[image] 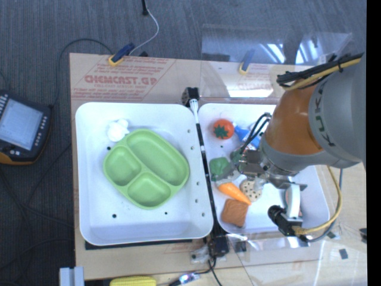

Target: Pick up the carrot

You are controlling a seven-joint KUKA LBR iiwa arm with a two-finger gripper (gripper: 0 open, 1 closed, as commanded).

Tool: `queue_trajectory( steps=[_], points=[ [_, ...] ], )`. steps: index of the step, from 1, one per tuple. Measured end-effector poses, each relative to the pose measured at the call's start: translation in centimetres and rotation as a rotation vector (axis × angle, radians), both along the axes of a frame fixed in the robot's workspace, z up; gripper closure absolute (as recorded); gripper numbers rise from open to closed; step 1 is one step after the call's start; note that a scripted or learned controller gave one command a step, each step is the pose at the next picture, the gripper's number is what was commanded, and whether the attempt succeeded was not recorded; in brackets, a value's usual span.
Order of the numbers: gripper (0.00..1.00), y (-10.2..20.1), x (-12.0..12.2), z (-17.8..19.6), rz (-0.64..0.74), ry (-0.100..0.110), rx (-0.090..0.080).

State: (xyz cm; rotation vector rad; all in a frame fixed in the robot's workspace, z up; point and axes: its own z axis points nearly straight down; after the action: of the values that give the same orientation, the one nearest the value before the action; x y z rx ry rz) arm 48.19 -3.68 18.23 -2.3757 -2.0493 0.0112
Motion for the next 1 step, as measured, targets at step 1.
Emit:
queue_trajectory(
  steps=[1],
  points=[
    [0.0, 2.04, 0.04, -0.01, -0.08, -0.002, 0.0]
  ],
)
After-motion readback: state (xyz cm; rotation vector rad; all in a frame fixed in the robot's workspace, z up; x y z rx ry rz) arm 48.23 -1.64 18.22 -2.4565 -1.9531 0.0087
